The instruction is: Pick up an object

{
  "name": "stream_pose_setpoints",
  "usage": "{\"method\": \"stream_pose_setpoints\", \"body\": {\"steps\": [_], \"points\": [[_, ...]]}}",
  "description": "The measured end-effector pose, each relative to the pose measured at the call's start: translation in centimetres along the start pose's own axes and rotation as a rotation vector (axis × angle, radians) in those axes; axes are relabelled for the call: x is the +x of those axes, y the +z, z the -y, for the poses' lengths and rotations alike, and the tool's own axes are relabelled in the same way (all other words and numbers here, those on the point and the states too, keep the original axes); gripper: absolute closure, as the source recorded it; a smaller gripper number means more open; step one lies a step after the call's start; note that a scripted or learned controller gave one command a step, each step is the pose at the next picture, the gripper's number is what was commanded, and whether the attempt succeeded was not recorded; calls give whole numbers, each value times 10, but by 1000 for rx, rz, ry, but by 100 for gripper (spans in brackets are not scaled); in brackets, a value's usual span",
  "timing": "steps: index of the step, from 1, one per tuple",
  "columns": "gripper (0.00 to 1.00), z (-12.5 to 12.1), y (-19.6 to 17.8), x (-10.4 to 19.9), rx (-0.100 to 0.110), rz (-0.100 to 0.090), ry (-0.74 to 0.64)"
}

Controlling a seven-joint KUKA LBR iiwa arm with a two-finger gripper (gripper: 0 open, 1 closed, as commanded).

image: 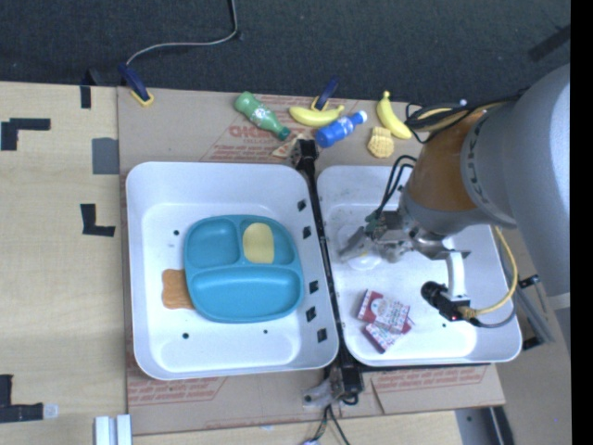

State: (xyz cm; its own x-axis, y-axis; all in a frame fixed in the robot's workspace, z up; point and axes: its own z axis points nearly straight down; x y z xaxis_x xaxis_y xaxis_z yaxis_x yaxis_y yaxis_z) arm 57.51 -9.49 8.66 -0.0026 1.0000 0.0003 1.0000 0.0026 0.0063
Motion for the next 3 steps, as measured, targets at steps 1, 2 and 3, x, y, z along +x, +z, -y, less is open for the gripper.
{"method": "stream_pose_setpoints", "body": {"steps": [1,2,3], "points": [[0,-66,0,-1,6,1,1],[0,-25,0,-8,2,2,2],[100,-26,-11,-7,0,2,2]]}}
